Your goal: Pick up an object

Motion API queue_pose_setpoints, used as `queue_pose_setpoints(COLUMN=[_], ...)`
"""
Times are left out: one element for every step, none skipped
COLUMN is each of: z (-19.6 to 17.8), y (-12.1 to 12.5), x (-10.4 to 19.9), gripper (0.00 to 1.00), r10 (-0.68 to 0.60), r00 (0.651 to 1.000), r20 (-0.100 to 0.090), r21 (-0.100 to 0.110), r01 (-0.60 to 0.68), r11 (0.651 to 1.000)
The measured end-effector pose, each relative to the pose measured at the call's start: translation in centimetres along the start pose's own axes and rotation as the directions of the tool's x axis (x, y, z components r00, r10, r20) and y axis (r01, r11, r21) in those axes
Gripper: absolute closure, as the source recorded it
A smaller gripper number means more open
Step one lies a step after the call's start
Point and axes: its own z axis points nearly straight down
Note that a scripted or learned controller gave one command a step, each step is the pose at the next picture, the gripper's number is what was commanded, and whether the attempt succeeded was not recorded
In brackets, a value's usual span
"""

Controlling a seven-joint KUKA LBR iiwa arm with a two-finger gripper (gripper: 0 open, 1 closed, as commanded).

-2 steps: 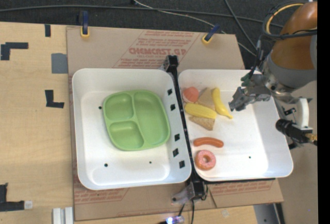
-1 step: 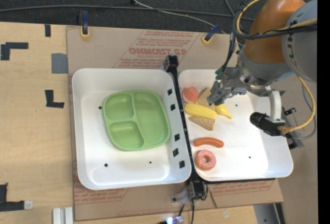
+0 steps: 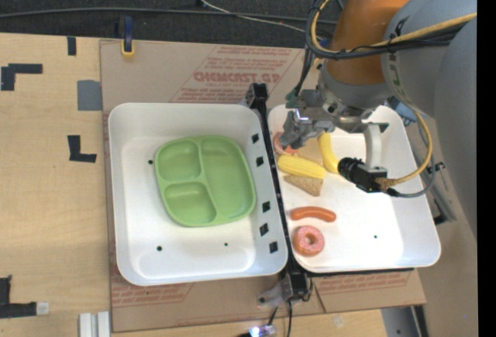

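Pincer (image 3: 298, 134) low in right bin (image 3: 403, 250), beside corn cob (image 3: 301, 166); opening and hold unclear.

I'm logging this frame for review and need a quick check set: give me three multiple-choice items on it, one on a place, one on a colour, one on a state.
1. Where does the pink doughnut lie?
A. in the right bin
B. in the left bin
C. on the cardboard

2. What colour is the divided plate?
A. blue
B. green
C. red

3. How does the plate sit?
A. standing on edge
B. flipped face down
C. flat, compartments up

Answers: 1 A, it rests on the right bin floor, below the sausage. 2 B, it is light green against the white left bin. 3 C, all three compartments face the camera.
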Motion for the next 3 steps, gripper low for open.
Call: queue_pose_setpoints(z=[1.4, 1.2, 1.2], y=[1.9, 4.8, 4.7], x=[5.4, 9.3, 9.0], gripper=[1.00, 1.00, 0.00], r10=[0.000, 0.001, 0.004], r00=[1.000, 1.000, 1.000], r20=[0.000, -0.001, 0.001], r21=[0.001, -0.001, 0.001], r01=[0.000, -0.001, -0.004], r11=[1.000, 1.000, 1.000])
